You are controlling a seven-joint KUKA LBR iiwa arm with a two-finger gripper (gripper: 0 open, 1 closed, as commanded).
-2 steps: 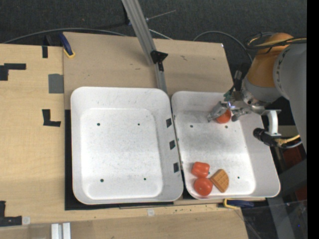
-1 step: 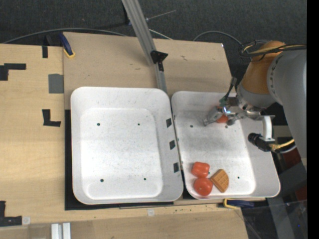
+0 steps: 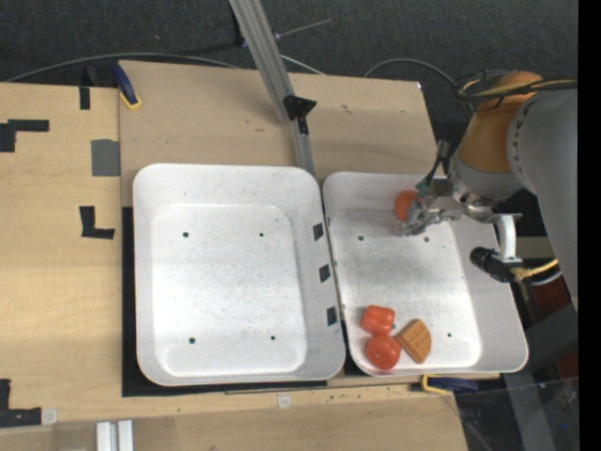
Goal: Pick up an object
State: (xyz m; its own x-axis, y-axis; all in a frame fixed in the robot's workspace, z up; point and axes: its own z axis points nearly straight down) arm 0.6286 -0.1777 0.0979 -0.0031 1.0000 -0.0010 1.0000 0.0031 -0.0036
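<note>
Gripper [image 3: 420,216] is low in the right bin [image 3: 470,346], upper part, w/ an orange object [image 3: 405,204] just at its left side, touching or nearly so. Can't tell if it's grasping that piece or what state the tool is in; too small and dark. Arm [image 3: 526,148] comes in from the right, orange band above the wrist. Near the bin's front edge: a red pepper-like piece [image 3: 377,319], a red round piece [image 3: 382,351] right below it, touching, and a tan cracker-like piece [image 3: 415,340] just beside both on the right. Left bin [image 3: 225,181] sits alongside, edges meeting in the middle.
</note>
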